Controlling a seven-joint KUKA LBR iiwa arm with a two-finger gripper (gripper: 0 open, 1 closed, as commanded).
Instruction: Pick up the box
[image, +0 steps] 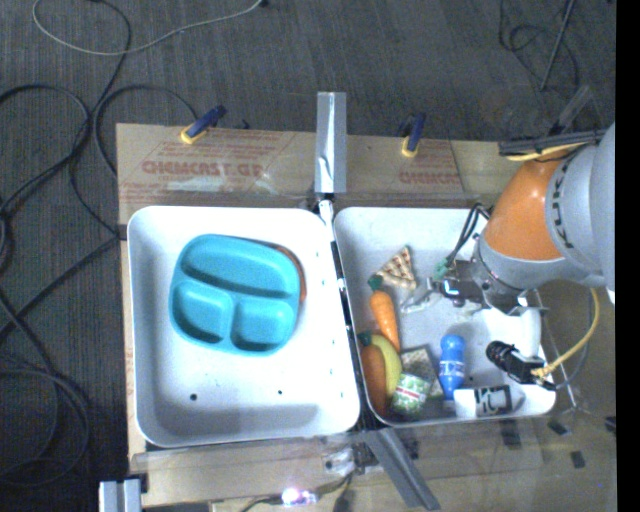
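box (413, 368) | small, flat, dark printed (beside banana (388, 362)) | gripper (437, 288) grip: cannot tell

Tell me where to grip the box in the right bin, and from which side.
Come straight down from above. The box lies flat at the near end of the bin, with the banana close on its left in the view and the blue bottle on its right. Those sides look crowded, so probably pinch its far and near edges.
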